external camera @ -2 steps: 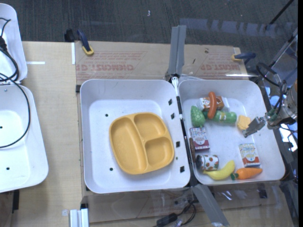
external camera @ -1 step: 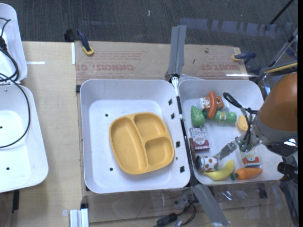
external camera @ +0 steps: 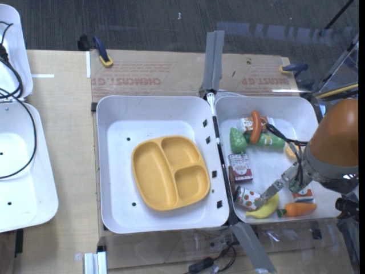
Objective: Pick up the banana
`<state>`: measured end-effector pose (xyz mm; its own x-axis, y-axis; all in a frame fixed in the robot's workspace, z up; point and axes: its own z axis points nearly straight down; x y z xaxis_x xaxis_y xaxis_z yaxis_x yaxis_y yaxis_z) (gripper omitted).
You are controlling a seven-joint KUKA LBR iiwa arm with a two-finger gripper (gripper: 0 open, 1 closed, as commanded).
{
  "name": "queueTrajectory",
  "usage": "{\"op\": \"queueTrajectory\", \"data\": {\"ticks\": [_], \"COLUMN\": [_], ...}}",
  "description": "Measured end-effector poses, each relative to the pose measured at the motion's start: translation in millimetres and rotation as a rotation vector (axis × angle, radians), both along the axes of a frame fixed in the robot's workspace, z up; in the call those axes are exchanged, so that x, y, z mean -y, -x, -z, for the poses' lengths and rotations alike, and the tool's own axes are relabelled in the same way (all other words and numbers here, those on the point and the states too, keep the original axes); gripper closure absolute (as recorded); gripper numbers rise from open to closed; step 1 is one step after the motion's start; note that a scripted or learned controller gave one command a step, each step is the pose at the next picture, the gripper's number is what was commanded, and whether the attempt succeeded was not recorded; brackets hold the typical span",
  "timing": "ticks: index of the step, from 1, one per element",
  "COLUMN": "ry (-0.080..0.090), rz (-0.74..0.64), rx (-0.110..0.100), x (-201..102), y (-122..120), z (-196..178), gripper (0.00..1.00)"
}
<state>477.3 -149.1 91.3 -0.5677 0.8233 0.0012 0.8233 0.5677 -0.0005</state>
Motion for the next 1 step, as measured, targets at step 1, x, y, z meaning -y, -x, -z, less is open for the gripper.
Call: {"op": "queueTrajectory", "data": {"ticks": [1], "ry": [0.0], "rz": [0.004], "rx": [0.002], "x": [0.2], "y": [-0.8], "z": [-9.1], "gripper": [1.0]}}
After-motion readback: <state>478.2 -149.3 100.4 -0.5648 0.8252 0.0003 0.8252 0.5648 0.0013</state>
